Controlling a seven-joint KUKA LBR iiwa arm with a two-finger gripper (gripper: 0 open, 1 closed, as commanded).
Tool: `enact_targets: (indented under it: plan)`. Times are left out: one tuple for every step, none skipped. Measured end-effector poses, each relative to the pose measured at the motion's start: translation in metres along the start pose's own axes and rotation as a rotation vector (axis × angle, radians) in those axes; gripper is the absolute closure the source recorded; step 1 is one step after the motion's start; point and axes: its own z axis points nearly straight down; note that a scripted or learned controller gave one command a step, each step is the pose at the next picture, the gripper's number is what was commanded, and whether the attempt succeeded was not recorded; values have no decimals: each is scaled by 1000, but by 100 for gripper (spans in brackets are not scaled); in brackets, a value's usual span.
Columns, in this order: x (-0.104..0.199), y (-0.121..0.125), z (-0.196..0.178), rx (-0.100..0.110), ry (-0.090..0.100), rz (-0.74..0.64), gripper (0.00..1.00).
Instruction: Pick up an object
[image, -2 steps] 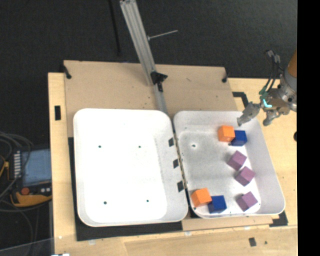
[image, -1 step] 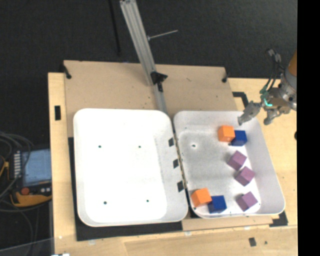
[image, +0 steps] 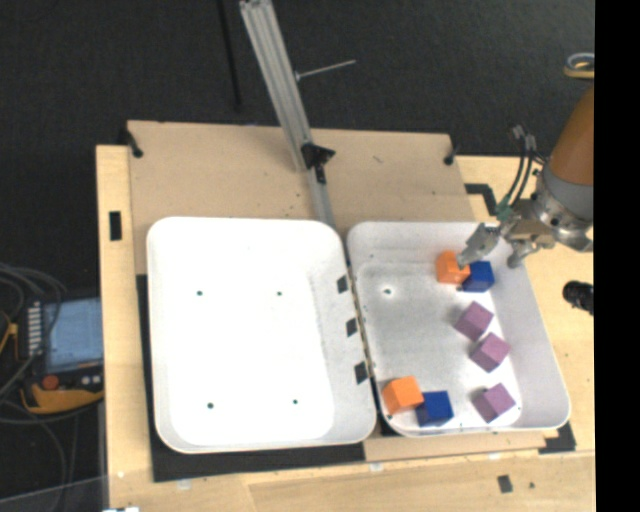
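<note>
Viewed from above at a slant. Gripper (image: 496, 250) hung over the upper right corner of the right bin (image: 410, 335), on a grey arm (image: 572, 150) with an orange band that reached in from the right. Seemed parted, two fingers (image: 479, 241) standing apart with nothing between them. Held no object.

Just below and left of the gripper lay an orange cube (image: 451, 267), touching a blue cube (image: 479, 276) on its right. Looked like the likeliest targets, being nearest; whether the nearer fingertip touched the orange cube could not be told. Pressed side by side, so probably awkward to take one without nudging the other.

Further down the same bin, three purple cubes: an upper one (image: 474, 320) and a middle one (image: 490, 352) close together, a lower one (image: 494, 401) near the bottom right corner. Scattered loosely, apparently tipped in rather than arranged. At the bottom edge, a second orange cube (image: 403, 393) beside a second blue cube (image: 435, 408).

To the left, the left bin (image: 250, 330), white and shallow, set edge to edge with the right one. Both carried on a pale wooden bench (image: 300, 488). Slanted across the top, a metal pole (image: 283, 90), ending by the seam between the bins.

Task judged not yet done.
</note>
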Motion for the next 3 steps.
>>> enact_targets:
  plan:
    - [-1,0,63,1,0,5,0]
    - [3,-9,121,1,0,6,0]
    - [2,-6,105,-9,-1,11,100]
